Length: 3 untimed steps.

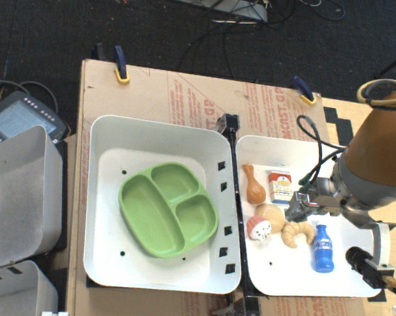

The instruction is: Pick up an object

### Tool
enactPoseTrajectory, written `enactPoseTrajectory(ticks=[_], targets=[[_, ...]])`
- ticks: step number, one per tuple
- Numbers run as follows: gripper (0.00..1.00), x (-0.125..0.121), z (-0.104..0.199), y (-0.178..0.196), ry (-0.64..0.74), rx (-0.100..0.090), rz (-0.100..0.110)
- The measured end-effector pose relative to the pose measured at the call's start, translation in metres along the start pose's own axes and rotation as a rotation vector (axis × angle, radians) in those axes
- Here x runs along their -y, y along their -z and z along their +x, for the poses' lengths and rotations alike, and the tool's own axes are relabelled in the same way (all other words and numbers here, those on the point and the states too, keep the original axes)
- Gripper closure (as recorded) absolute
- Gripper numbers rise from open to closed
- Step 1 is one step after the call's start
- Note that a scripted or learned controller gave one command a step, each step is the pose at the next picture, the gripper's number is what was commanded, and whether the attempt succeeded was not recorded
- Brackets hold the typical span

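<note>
The right bin (326, 284) holds several small objects. A tan drumstick-shaped toy (254, 186) lies at its left, beside a small red and white carton (279, 186). Below them sit a beige rounded piece (270, 214), a red and white dice-like piece (258, 230), a croissant (298, 234) and a blue bottle (323, 249). My gripper (299, 206) hangs low over the bin, just right of the carton and directly above the croissant. I see nothing lifted off the bin floor.
The left bin (102, 178) contains a green divided plate (169, 209). A black divider (235, 194) runs between the bins. The arm's brown-orange body (386, 141) overhangs the right bin's far right side. Grey containers (7, 195) stand left of the bench.
</note>
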<state>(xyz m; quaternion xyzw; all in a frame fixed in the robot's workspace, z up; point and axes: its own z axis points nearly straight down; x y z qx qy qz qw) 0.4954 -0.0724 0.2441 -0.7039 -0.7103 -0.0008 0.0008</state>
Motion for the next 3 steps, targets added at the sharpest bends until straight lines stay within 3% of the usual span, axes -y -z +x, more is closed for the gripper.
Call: enactPoseTrajectory(ticks=[1, 3], targets=[[1.00, -0.014, 0.051, 0.003, -0.002, 0.002, -0.001], [1.00, -0.017, 0.159, 0.001, -0.001, 0.001, -0.002]])
